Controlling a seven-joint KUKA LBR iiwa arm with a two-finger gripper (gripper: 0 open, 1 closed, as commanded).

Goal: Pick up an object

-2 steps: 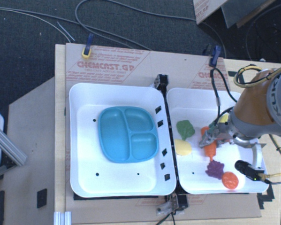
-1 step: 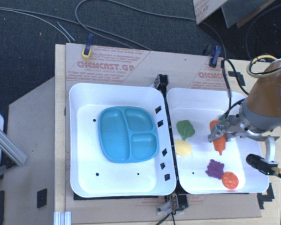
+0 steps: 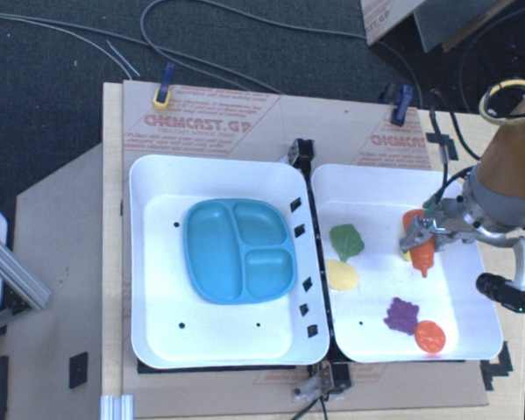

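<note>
On the desk [image 3: 206, 114], two shallow white bins sit side by side. The left bin [image 3: 155, 243] carries a blue divided plate [image 3: 239, 250], lying flat near the bin's middle, slightly toward its far edge.

The right bin [image 3: 378, 189] carries several small toys. A green piece [image 3: 346, 241] lies near the bin's left edge, close to the divider between the bins. Just in front of it, almost touching, lies a yellow piece [image 3: 341, 275]. Toward the near right corner of this bin sits a purple piece [image 3: 402, 316], and just beside it, toward the near right corner, a round orange-red piece [image 3: 430, 336].

The arm [image 3: 511, 165] reaches in over the right edge of the desk, and its end effector [image 3: 423, 235] hangs over the right half of the right bin, toward the far edge. An orange carrot-shaped toy [image 3: 423, 253] lies directly at the end effector: its upper part is hidden behind the metal parts, and its pointed tip sticks out below toward the near edge. Whether the end effector is clenched on the toy or released cannot be told, as the tips are hidden among the metal and the toy.
</note>
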